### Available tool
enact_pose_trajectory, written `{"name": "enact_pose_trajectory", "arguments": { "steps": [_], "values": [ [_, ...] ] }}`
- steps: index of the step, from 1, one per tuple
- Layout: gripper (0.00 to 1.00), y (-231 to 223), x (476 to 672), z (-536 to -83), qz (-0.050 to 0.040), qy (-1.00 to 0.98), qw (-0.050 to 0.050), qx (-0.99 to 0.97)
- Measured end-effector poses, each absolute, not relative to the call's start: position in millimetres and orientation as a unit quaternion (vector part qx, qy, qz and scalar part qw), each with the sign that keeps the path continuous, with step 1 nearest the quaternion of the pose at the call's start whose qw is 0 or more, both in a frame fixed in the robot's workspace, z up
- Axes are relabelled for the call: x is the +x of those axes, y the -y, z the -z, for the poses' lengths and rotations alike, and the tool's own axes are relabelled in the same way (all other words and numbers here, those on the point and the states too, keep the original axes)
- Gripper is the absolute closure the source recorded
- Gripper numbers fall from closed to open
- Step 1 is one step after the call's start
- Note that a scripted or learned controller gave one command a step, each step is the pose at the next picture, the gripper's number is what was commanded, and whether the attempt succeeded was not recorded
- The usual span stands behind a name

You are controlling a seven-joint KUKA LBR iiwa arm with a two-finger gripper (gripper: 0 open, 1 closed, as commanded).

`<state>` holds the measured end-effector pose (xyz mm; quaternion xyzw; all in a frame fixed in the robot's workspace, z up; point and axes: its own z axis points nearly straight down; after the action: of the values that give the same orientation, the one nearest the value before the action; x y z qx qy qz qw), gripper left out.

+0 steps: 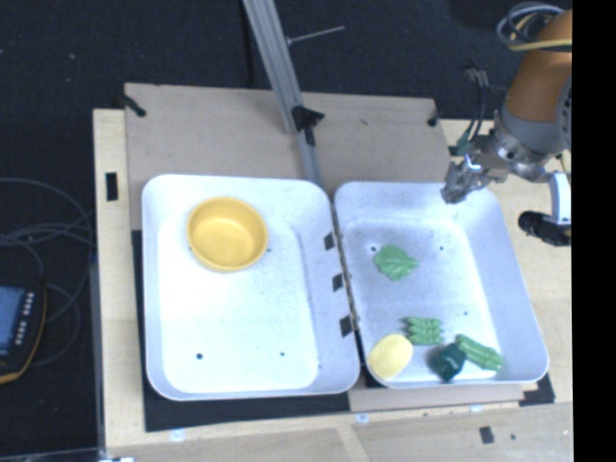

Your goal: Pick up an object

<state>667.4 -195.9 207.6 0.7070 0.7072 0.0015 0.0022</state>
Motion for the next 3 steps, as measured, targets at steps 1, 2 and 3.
{"name": "enact_pose_trajectory", "arguments": {
  "steps": [1,2,3],
  "values": [
    [1.00,196,668.0,-246,-0.0014,-0.707,0.002,0.707],
    [1.00,151,661.7,-238,-0.0001,-0.708,0.000,0.706],
    [1.00,99,654.6,-229,-0.0002,-0.708,0.000,0.706]
  ]
}}
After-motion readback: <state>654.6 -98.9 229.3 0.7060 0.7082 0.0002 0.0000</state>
